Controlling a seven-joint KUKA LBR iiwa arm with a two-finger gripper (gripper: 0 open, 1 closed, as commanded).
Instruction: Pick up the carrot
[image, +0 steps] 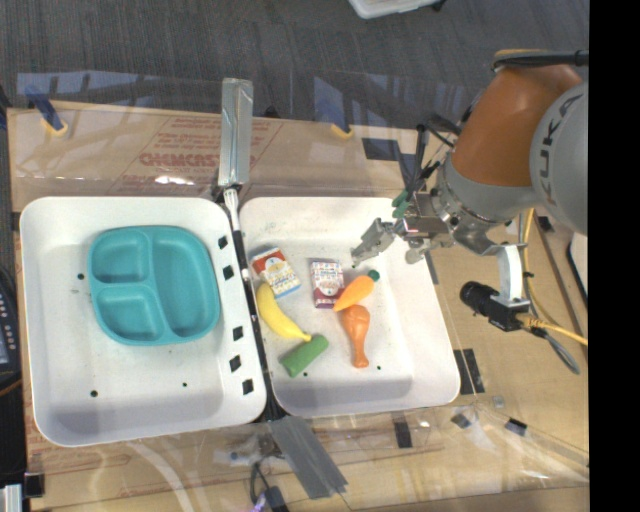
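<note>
While the teal tray sits alone in the left bin, the carrot lies in the right bin, crowded by a small carton at nine o'clock and a toy drumstick at six. Just beyond its green tip, at one o'clock, the hand hovers with nothing in it; I cannot tell how far open it is. A descent along the carrot's middle should avoid both neighbours. Around the bins the counter carries loose cables and tape

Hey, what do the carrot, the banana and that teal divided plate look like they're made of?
The carrot looks like smooth molded plastic: flat, even orange with a green stub. The banana seems the same, uniform yellow with a slight sheen. The teal plate appears to be matte hard plastic with rounded molded compartments. All likely toys, though the view can't confirm this.
</note>
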